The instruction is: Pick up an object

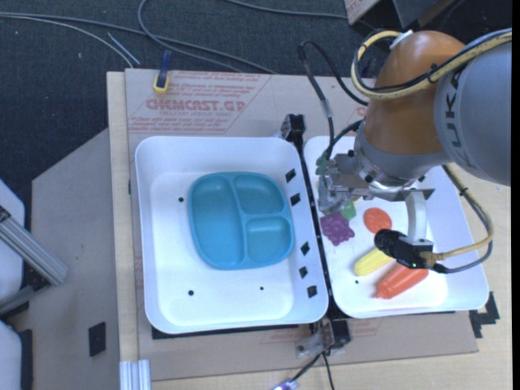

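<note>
My gripper hangs low over the left side of the right bin, close to the wall between the bins. Just below it lies a purple bunch of grapes. A small green piece pokes out beside the gripper, partly hidden by it. To the right lie an orange round piece, a yellow piece and an orange carrot-like piece. The wrist and arm cover the back half of this bin.
The left bin holds a blue divided plate near its middle. Black clips line the wall between the bins. The bins sit on a cardboard sheet, and cables run across the dark floor behind.
</note>
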Available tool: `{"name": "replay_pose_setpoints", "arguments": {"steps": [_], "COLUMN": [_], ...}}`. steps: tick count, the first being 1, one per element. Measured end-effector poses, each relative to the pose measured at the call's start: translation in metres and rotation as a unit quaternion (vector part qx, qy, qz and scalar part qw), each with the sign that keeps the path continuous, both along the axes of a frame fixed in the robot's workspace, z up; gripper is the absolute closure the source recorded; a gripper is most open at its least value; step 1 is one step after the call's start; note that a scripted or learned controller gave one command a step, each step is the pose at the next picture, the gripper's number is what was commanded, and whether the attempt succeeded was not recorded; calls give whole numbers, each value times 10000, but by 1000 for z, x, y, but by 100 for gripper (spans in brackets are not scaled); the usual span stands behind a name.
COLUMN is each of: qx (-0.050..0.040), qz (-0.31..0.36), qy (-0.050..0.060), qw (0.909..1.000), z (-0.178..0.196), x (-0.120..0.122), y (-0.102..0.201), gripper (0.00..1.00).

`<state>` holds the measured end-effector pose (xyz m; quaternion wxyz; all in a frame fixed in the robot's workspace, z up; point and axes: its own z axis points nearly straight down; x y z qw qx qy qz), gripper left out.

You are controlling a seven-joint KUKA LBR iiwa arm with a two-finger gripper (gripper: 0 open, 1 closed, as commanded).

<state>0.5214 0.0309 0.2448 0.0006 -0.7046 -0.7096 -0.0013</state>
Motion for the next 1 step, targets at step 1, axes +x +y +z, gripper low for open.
{"name": "replay_pose_setpoints", "arguments": {"steps": [1], "qx": [0], "qz": [-2], "qy": [33], "qw": [10000], "z": [-17], "x": [-8], "y": [58], "gripper": [100]}}
